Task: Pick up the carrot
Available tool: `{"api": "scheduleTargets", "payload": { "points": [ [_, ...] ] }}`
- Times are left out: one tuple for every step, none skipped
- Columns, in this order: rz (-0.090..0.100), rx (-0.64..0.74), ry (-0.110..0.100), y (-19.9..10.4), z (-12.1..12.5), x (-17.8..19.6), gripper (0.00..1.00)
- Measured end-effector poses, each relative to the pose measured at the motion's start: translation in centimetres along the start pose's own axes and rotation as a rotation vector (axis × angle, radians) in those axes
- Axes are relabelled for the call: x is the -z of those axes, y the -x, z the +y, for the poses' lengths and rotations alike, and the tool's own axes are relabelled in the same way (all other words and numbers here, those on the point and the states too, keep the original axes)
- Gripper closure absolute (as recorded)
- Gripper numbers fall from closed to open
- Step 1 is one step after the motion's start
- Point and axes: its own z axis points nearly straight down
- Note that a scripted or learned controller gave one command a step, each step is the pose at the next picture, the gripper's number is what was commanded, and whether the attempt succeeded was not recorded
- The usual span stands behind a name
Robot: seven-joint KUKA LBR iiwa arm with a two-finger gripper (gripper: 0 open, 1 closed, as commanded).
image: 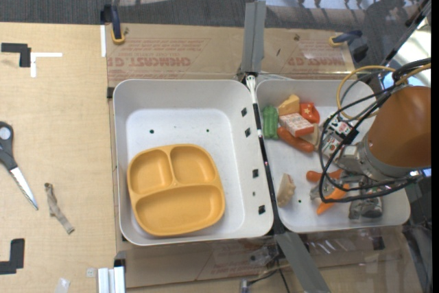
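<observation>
Near edge of right bin [291, 219] – my gripper [336, 190] low over smooth orange carrot [328, 193], wrist cabling draped across; can't tell how jaws stand. Beige lumpy piece [284, 189] just left. Left bin [180, 101] holds glossy yellow three-part plate [176, 189]. Further back in right bin – green veg [270, 121], boxy white-red pack [296, 125], cheese wedge [288, 104], red tomato [309, 112].

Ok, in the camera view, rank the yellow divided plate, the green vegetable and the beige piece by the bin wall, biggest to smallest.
1. Yellow divided plate, largest by far.
2. Green vegetable.
3. Beige piece.
The last two look close in size, so their order is unsure.
</observation>
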Motion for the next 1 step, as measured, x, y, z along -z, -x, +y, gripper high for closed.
{"api": "scheduleTargets", "payload": {
  "points": [
    [-0.003,0.003,-0.002,0.25,-0.07,0.92,1.0]
  ]
}}
